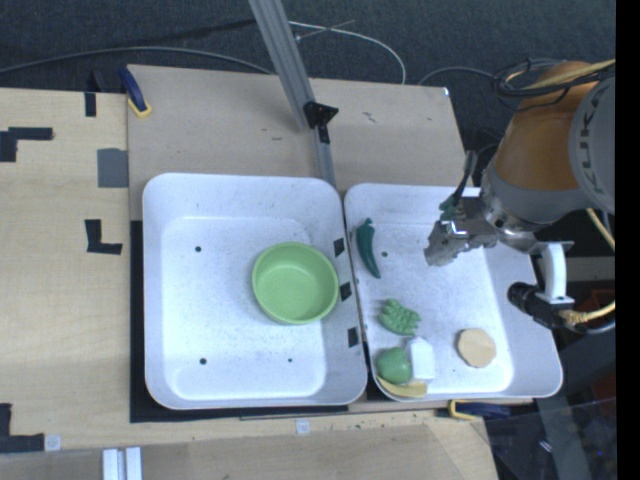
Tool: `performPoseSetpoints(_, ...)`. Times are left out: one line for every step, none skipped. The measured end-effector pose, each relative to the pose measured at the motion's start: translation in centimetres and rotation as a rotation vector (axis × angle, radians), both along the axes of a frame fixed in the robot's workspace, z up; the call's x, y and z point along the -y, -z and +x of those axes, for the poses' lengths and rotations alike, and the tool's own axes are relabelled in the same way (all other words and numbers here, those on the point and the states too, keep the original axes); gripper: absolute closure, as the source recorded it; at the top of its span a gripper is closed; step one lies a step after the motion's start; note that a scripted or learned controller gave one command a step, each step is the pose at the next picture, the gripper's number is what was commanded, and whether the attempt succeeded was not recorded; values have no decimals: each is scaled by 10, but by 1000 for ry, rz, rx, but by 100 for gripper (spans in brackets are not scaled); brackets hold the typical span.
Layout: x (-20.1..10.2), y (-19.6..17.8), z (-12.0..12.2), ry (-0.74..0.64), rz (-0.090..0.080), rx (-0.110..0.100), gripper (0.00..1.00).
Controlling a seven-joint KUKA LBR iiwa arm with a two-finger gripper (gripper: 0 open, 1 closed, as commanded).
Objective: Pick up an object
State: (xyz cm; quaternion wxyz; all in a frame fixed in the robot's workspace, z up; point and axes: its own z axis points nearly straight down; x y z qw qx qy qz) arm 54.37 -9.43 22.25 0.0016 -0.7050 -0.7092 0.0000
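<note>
Hovering tool (441, 252) over bare floor of right bin (520, 373), green pepper (367, 247) near its left wall

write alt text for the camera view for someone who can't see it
A grey and orange robot arm's gripper hangs over the right white bin, which holds small food toys including a dark green pepper and a tan disc. The left bin holds a green bowl.

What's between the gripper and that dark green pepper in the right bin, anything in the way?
Nothing visible is in the way. The gripper sits over the right bin, and the dark green pepper lies to its left near the bin's inner wall, with bare white floor between them. The bumpy green piece lies off that line, toward the front.
</note>
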Motion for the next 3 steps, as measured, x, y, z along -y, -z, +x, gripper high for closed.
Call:
performPoseSetpoints(-49, -7, 0, -1, 0, 2, 100)
performPoseSetpoints(-102, -15, -14, -1, 0, 0, 100)
performPoseSetpoints(-152, 1, -21, -1, -1, -2, 100)
